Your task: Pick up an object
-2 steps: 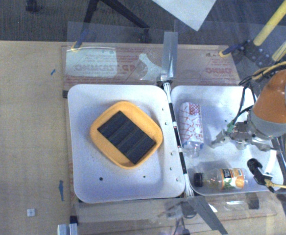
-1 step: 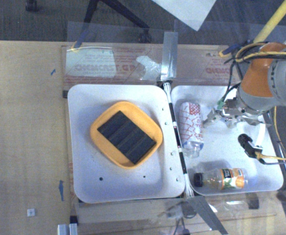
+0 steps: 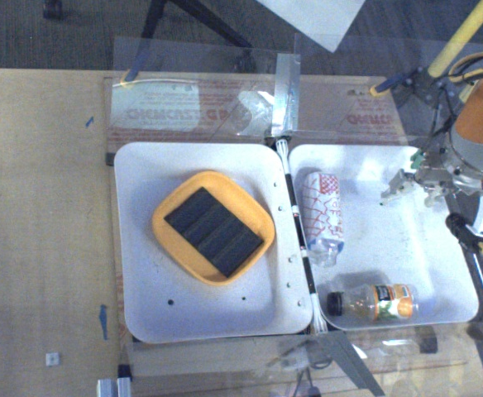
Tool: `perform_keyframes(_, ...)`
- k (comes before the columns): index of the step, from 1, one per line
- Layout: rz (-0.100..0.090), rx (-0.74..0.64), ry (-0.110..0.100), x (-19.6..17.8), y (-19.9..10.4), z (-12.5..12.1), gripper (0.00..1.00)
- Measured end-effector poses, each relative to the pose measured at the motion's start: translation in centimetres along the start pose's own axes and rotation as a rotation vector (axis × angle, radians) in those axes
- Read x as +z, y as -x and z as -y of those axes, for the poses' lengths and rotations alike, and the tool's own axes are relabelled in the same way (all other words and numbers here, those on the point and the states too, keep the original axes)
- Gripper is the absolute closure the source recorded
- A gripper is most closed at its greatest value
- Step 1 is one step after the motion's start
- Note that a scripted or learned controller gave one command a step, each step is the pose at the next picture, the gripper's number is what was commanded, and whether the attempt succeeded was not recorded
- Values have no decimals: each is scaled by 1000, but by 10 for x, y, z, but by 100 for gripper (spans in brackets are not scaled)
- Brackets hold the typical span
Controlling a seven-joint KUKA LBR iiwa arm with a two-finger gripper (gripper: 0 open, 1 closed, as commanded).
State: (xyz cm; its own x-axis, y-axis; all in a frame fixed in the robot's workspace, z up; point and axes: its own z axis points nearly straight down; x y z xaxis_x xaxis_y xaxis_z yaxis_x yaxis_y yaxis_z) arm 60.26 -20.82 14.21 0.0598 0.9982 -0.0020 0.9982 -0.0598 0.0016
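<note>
Approach stage, nothing gripped yet. Gripper [image 3: 411, 182] hanging over upper right part of right bin [image 3: 440, 246], above bare white floor, well apart from every object. Whether jaws are apart or together: cannot tell, hardware small and cluttered with cables at this slant. Candidate targets in right bin: clear bottle with red-patterned label [image 3: 321, 209] lying lengthwise against the divider wall, cap end toward the near side; bottle with orange label [image 3: 375, 302] lying crosswise along the near wall, dark cap pointing left. Yellow dish [image 3: 212, 236] with dark ridged insert in left bin [image 3: 142, 304], judged too wide and flat for a pinch. Best bet likely the orange-label bottle: close across its body, not along its length; expect rolling if touched off-centre. Red-label bottle harder, wall crowding one side. Arm [image 3: 478, 126] cut off at right edge, wrist pose unclear. Height of gripper above bin floor not readable. Bottle contents hard to judge; clear plastic blends into white floor.
</note>
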Motion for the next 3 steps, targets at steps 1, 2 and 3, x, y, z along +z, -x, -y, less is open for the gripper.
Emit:
perform_keyframes(1, 0, 187, -1, -85, -125, -57, 0)
perform_keyframes(2, -1, 57, -2, 44, -106, -58, 0)
perform_keyframes(3, -2, -143, -2, 54, -119, -48, 0)
